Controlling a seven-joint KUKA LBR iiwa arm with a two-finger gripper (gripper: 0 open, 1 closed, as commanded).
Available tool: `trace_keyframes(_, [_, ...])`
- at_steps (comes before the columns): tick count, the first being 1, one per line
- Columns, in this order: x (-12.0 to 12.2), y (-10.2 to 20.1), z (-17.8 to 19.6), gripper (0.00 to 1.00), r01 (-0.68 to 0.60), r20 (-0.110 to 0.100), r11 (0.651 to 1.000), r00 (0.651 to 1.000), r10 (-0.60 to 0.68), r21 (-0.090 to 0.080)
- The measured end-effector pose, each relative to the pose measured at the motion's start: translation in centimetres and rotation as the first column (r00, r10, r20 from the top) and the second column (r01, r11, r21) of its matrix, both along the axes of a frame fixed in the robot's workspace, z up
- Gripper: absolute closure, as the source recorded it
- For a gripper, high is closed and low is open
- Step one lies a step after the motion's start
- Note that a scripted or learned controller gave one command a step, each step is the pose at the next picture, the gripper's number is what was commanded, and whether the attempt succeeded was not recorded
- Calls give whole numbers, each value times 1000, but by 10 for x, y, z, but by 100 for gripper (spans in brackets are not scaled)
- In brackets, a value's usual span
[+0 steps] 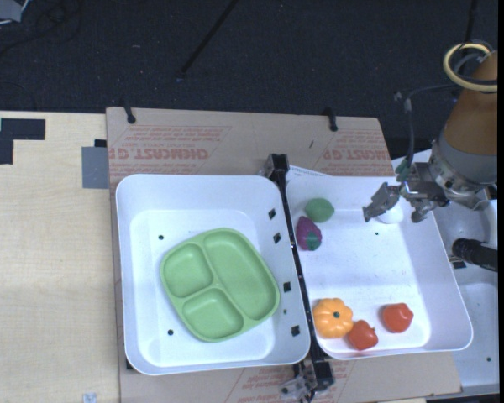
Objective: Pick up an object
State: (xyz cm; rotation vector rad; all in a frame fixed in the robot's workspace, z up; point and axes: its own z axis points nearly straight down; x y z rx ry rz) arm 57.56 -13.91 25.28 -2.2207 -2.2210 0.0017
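The right bin (441, 250) holds a green round object (319, 209) and a purple one (308, 234) near its left wall. An orange pepper-like toy (333, 317) and two red pieces (363, 335) (396, 316) lie along its front edge. My gripper (398, 207) hangs over the bin's back right corner, open, with its fingers spread. A small white thing (389, 217) lies just below them; I cannot tell whether they touch it. Nothing is held between the fingers.
The left bin (143, 225) holds a green divided plate (220, 284). A black divider (287, 250) separates the two bins. Cardboard (235, 145) lies under the bins' back edge. The arm's orange band (475, 116) rises at the right.
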Motion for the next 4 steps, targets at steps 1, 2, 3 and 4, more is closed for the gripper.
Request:
trace_keyframes(1, [-2,-5,-45,0,1,-6,1000,1000,-1,1])
trace_keyframes(2, [-5,2,-108,0,0,-8,1000,1000,0,3])
trace_keyframes(3, [-6,4,-161,0,1,-5,1000,1000,-1,2])
trace_keyframes(4, [-6,3,-149,100,5,-4,1000,1000,-5,2])
